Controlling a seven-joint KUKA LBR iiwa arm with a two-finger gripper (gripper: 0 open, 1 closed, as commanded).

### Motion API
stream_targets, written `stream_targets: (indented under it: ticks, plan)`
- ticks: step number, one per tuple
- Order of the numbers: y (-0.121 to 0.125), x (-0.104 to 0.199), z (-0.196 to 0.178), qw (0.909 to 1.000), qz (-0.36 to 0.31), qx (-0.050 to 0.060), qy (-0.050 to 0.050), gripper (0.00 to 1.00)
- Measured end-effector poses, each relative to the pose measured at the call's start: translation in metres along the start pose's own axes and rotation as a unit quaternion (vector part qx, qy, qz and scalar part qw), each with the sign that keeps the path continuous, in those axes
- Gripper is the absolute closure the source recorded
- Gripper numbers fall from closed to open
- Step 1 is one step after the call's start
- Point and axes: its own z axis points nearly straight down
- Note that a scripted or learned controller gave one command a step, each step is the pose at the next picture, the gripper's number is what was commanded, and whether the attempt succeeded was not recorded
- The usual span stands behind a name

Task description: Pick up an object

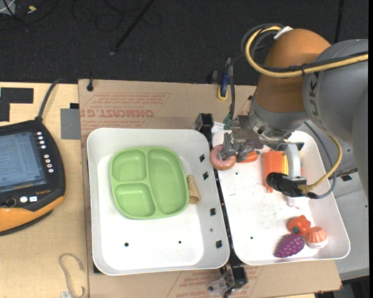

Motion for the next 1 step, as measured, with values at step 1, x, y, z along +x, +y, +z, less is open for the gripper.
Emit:
stream_targets:
  ticks: [1]
  plan:
    - [0.013, 0.0025, 0.0143, 1.0, -0.002, 0.0, -0.001, 1.0]
